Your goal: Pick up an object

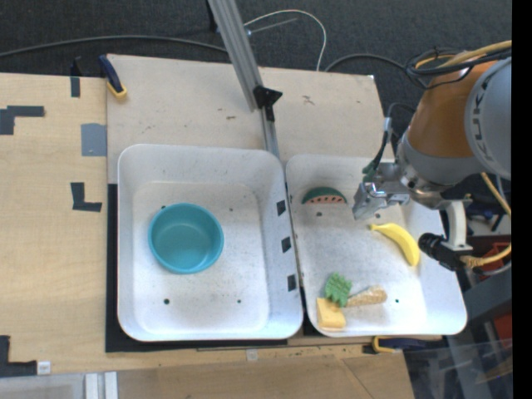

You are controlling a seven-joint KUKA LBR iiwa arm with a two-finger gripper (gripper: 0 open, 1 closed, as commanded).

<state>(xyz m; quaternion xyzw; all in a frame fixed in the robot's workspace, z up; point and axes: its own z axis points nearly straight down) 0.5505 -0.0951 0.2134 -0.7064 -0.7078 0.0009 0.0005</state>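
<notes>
Left bin (133, 223): holds a teal bowl (186, 238), upright, toward its left half.
Right bin (440, 306): watermelon slice (323, 196) near the far wall; green toy (337, 288), yellow block (330, 315) and tan piece (367, 297) clustered at the near edge; banana (398, 241) on the right.
Claw (366, 203): low over the right bin, between watermelon slice and banana; finger spread cannot be told; nothing seen gripped.

fixed overhead camera, slanted down, both bins (125, 223)

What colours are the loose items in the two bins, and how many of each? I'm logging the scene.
Teal: 1, bowl
Yellow: 2, banana, yellow block
Green: 2, watermelon slice, leafy green toy
Tan: 1, tan stick
Total: 6
</notes>
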